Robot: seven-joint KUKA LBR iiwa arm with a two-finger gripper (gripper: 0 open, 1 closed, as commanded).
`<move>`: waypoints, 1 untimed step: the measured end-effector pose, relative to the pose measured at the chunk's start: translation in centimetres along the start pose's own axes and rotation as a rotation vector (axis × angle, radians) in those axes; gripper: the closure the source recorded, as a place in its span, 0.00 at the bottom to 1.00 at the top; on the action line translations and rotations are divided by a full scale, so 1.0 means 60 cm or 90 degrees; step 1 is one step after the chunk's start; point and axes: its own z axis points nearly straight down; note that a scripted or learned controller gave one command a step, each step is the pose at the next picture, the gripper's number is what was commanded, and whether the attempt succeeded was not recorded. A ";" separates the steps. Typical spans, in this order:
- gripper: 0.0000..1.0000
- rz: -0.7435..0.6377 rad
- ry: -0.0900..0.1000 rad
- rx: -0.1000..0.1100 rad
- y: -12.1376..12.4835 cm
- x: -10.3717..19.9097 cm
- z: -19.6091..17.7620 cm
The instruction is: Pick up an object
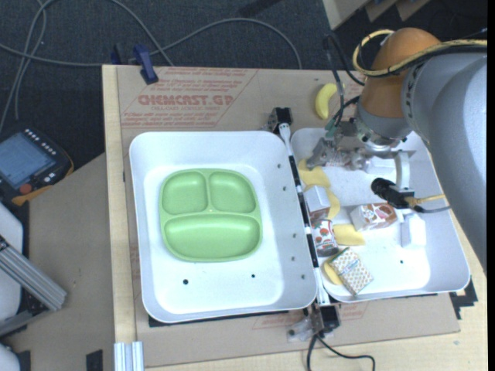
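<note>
White plastic bins stand side by side on the table [193, 91], two of them: the left bin [147, 230] and the right bin [441, 261]. One green plate [209, 211], split into three wells, lies in the left bin, and I judge it a poor thing to pinch.

My candidates are all in the right bin, crowded along its left side at centre right of the frame. I count three small printed cartons. A pale carton [317, 201] sits against the divider, a red carton [324, 236] just below it, and a brown carton [377, 215] further right. One checkered box [355, 272] lies lowest. I make out about four yellow pieces [352, 236] among them, though overlaps make that count shaky. One more yellow thing [326, 101] lies outside the bins on the table, upper right.

One arm [456, 114] hangs over the top of the right bin, with the jaws low near its upper left corner. Whether they are open or closed I cannot tell from this angle.

I judge the brown carton the best target, since it has bare floor to its lower right. I would descend straight, centred across its short side, and close only once low.
</note>
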 end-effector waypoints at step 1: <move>0.00 -0.004 0.012 0.003 -0.038 -0.094 0.002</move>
